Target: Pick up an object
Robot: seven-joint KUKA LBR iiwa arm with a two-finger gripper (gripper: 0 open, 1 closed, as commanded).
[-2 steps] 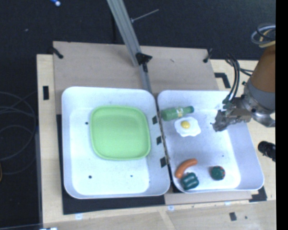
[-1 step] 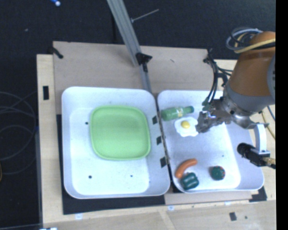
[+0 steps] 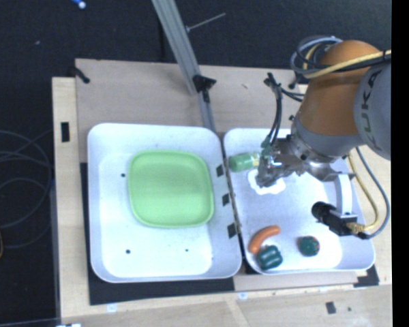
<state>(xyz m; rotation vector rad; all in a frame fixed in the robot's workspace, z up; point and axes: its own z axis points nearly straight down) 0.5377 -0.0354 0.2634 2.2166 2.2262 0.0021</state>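
Gripper (image 3: 267, 177) low in right bin (image 3: 354, 254), centre-right of frame, over small white object (image 3: 273, 188); finger state: cannot tell. Pale green object (image 3: 243, 161) just left. Step judged: reaching for grasp. Next: close, lift straight. Orange sausage (image 3: 264, 237), green block (image 3: 269, 257), dark green ball (image 3: 309, 246) lower right. Green plate (image 3: 170, 189) in left bin (image 3: 102, 203).

I see pale green object (image 3: 243, 161) just left of gripper (image 3: 267, 176), white piece (image 3: 271, 187) under it; orange sausage (image 3: 264, 237), green block (image 3: 269, 257), dark green ball (image 3: 309, 246) well below gripper.
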